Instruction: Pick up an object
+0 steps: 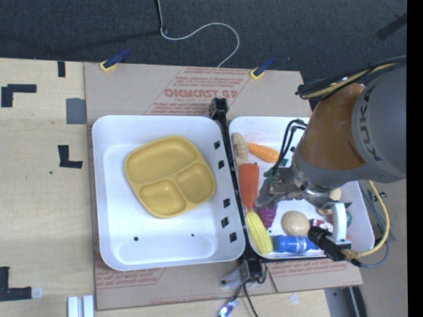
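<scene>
Left of centre, a yellow divided plate [170, 176] lying in the left bin [109, 177]; right of centre, toys crowded in the right bin [360, 207], gripper [276, 189] lowered among them, finger state impossible to tell. Judged early: nothing visibly lifted; grasp and raise remaining. Nearest candidate an orange carrot [248, 183], just left of the gripper, long axis running top to bottom of frame.

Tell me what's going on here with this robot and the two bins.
A grey and orange arm reaches from the right over the right bin, which holds toy food: a carrot, a corn cob, a purple piece, an egg-like ball and a blue item. Its gripper is down among them, near the purple piece, with nothing visibly held. The left bin holds a yellow divided plate.
</scene>
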Motion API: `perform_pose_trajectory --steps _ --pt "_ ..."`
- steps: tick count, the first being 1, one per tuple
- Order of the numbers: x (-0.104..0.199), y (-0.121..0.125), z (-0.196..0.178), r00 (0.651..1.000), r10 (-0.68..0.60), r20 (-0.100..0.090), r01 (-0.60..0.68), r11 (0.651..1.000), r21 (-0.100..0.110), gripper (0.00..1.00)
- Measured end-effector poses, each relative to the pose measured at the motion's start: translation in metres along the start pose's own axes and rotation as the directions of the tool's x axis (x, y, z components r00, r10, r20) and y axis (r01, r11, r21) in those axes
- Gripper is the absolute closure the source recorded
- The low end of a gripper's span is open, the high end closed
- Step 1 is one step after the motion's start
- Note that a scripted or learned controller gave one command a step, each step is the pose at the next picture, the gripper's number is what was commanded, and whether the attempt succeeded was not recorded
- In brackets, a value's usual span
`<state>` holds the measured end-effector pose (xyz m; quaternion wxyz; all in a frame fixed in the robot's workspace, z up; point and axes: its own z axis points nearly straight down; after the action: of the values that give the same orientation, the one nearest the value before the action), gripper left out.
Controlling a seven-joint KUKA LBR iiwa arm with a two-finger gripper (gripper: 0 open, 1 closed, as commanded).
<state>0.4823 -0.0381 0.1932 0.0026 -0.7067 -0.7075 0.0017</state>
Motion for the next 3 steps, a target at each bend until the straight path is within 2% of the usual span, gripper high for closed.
perform_pose_trajectory --steps 1,2,3 --pt "0.12 0.002 -0.154 1.0 -0.017 -0.006 0.017 1.0 -0.022 1.0" --pt "0.133 0.0 -0.172 1.0 -0.003 0.001 0.003 1.0 -0.006 1.0" --pt "0.127 0.0 -0.191 1.0 -0.001 0.001 0.001 1.0 -0.006 1.0"
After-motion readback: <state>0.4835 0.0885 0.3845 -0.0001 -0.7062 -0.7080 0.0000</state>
